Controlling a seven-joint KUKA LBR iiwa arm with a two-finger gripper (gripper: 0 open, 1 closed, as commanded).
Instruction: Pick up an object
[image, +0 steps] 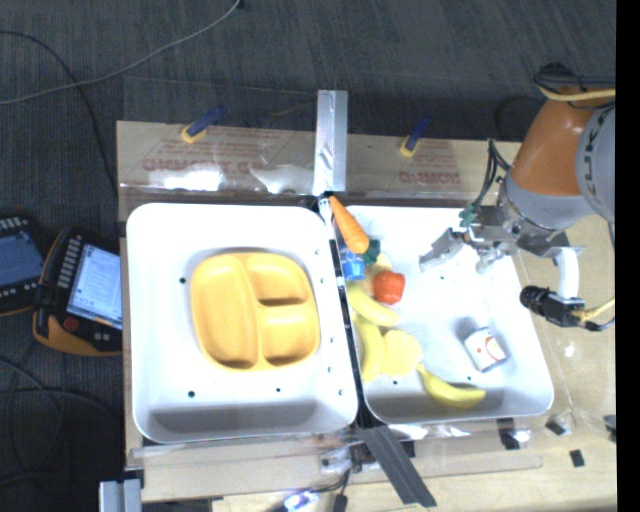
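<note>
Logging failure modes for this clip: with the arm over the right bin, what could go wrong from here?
1. The hand hangs over bare bin floor, apart from every object, so closing here would likely grab nothing.
2. The carrot, tomato and banana crowd the left wall; a grasp there may nudge neighbours.
3. The small white box lies tilted and could slip.

A yellow divided tray (256, 308) lies in the left bin (160, 400) (white, shallow); a handheld pendant (75, 292) rests on the carpet.
</note>
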